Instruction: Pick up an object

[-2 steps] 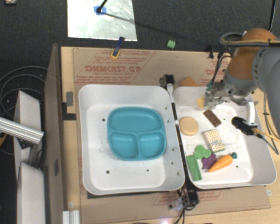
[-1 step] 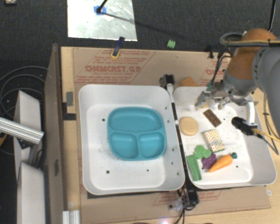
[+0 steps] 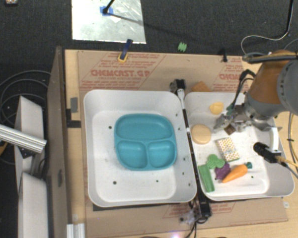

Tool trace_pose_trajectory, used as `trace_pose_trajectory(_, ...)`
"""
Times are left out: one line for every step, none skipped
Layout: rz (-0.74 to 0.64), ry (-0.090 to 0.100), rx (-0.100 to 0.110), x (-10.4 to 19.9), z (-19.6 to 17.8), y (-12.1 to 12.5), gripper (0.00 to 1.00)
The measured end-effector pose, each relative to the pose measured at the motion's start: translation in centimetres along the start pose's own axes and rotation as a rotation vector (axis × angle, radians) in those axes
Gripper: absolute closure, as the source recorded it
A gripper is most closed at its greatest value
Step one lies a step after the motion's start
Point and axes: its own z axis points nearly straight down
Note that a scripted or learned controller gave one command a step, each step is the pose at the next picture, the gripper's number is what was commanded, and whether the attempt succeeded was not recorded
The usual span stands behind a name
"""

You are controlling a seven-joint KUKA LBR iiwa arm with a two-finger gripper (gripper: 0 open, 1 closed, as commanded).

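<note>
- Nearest, in the right bin (image 3: pixel 283 185): a smooth orange carrot (image 3: pixel 235 173), a lumpy purple toy (image 3: pixel 222 170) and a flat green piece (image 3: pixel 206 176), clustered and touching.
- Just behind them, a speckled rectangular packet (image 3: pixel 228 149), tilted.
- A round, matte tan bun (image 3: pixel 200 134) near the divider.
- The gripper (image 3: pixel 230 123) hangs low over a small dark object (image 3: pixel 230 129); whether it is clamped cannot be told.
- Farther back, a rounded yellow lump (image 3: pixel 216 107).
- In the left bin (image 3: pixel 97 148), a glossy teal three-compartment plate (image 3: pixel 145 141).
</note>
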Motion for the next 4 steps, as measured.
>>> trace_pose_trajectory(-0.01,0.002,0.003,-1.6,-0.3,5.8,0.0)
trace_pose_trajectory(-0.003,0.002,-0.001,1.2,-0.1,0.7,0.0)
trace_pose_trajectory(-0.008,0.0,-0.011,2.1,-0.3,6.1,0.0)
trace_pose_trajectory(0.0,0.0,-0.001,-0.5,-0.1,0.8,0.0)
